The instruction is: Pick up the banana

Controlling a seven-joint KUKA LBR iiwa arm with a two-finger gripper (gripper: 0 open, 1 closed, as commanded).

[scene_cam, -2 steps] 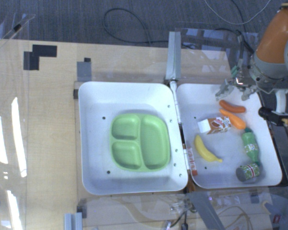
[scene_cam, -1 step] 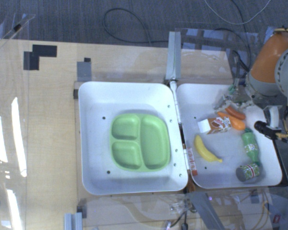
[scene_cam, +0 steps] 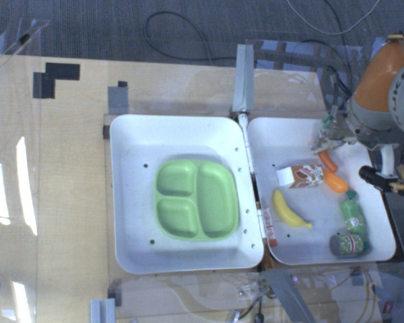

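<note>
The yellow banana (scene_cam: 289, 210) lies on the floor of the right bin (scene_cam: 283, 136), towards its left side, with its tip pointing right. My gripper (scene_cam: 328, 138) hangs over the bin's far right part, just above an orange carrot-like toy (scene_cam: 331, 172). It is well apart from the banana, up and to the right of it. Nothing shows in the gripper's grasp.
A brown and white packet (scene_cam: 303, 175) lies just above the banana. A green bottle (scene_cam: 352, 212) and a dark can (scene_cam: 348, 244) sit at the bin's front right. The left bin (scene_cam: 131, 180) holds a green divided plate (scene_cam: 195, 198). The grey arm with its orange band (scene_cam: 384, 73) comes in from the right.
</note>
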